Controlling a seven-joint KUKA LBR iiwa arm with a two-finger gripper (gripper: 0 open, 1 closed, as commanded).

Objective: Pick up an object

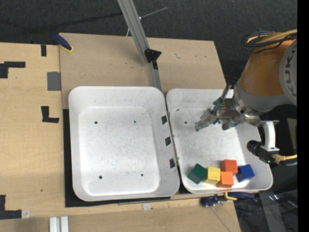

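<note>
- Hovering above the right bin, the gripper is seen over bare white floor in the bin's upper half — well apart from the blocks it is presumably meant to reach.
- Whether the jaws are open or closed cannot be told at this slant; nothing is seen held.
- Candidates for the pick are gathered in a tight cluster against the bin's near wall: a green block, a yellow block, two orange blocks and a blue block.
- The green block is turned at an angle and touches the yellow one; the orange pair is stacked or overlapped between yellow and blue, though which cannot be judged.
- The crowding is judged the main hazard — little room is left between neighbours for a finger to be slipped in, and the wall closes off one side.
- The green and blue blocks, at the ends of the row, are judged the easier targets, since each has one free flank.
- The left bin is shown beside the right one, their rims touching, with a grey pole slanting across the bench behind them.
- The pick is judged not yet begun.
</note>
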